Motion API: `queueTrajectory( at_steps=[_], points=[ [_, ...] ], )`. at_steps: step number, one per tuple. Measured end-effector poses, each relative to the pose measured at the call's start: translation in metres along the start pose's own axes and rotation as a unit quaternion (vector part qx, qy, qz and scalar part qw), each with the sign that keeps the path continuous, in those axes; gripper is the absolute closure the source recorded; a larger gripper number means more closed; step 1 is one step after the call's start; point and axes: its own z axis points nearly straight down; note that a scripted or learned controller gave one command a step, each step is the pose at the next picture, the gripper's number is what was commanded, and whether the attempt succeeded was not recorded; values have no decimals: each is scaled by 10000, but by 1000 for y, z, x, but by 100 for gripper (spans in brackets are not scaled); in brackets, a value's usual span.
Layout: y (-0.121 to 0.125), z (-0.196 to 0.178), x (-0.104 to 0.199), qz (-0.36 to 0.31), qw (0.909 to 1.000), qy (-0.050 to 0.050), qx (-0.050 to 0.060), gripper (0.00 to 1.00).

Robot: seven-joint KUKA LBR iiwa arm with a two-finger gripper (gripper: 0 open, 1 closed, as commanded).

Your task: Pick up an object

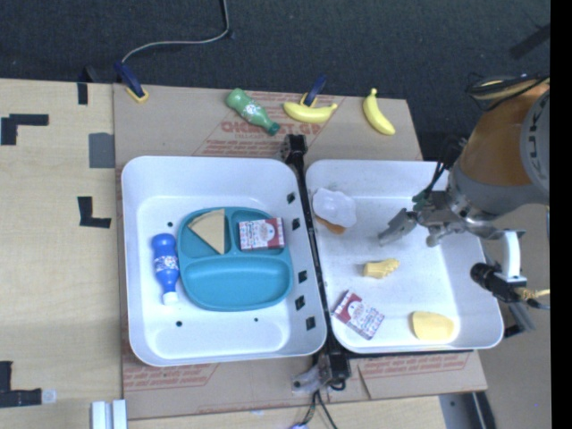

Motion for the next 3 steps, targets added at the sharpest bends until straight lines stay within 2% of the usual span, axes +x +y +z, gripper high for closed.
queueTrajectory(
  at_steps=[1, 2, 3],
  points=[
    [-4, 87, 29, 6, 10000, -6, -20, 0],
    [-4, 77, 27, 12, 10000, -25, -38, 100],
    [-4, 77, 27, 12, 10000, -25, -37, 0]
  ],
)
